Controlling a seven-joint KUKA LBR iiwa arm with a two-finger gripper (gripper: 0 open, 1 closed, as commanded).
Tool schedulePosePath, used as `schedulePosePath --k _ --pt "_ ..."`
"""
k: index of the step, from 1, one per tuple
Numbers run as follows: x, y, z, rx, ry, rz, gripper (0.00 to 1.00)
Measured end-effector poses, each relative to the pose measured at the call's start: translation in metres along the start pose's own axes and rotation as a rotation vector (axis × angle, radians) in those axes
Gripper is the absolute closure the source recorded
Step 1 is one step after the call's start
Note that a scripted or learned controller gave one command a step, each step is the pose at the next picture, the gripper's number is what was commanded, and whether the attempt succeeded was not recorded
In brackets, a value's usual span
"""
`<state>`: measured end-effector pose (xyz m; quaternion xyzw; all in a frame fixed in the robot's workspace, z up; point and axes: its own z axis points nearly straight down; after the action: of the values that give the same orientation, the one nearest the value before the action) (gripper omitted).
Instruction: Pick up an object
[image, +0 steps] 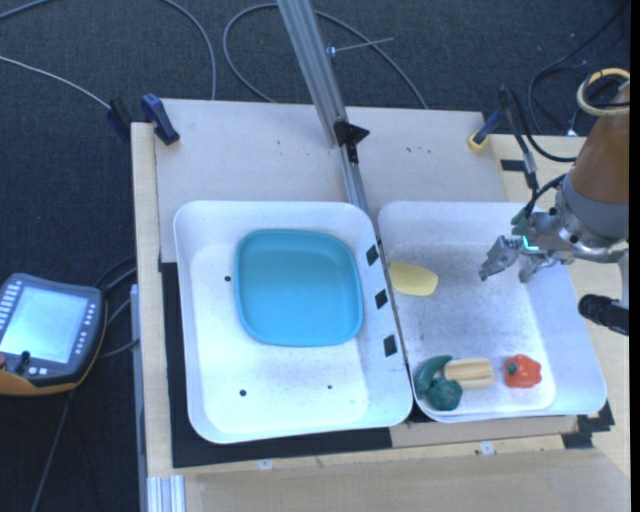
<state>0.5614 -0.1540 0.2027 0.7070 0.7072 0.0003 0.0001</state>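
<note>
Nothing is picked up yet: the end effector (508, 258) hangs spread and bare over the right bin (560, 300), with the yellow piece (413, 278) to its left and the tomato (521, 371) nearer

arm (600, 170) cut off at right edge, handheld pendant (45, 335) cropped left

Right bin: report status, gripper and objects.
Gripper open, above right bin, holding nothing. Yellow piece at bin's left wall; green pepper, tan block, red tomato along near edge. Nothing in the way.
</note>
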Motion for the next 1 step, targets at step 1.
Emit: schedulePosePath --k 1 --pt "0.0000 0.0000 0.0001 0.000 0.000 0.000 0.00"
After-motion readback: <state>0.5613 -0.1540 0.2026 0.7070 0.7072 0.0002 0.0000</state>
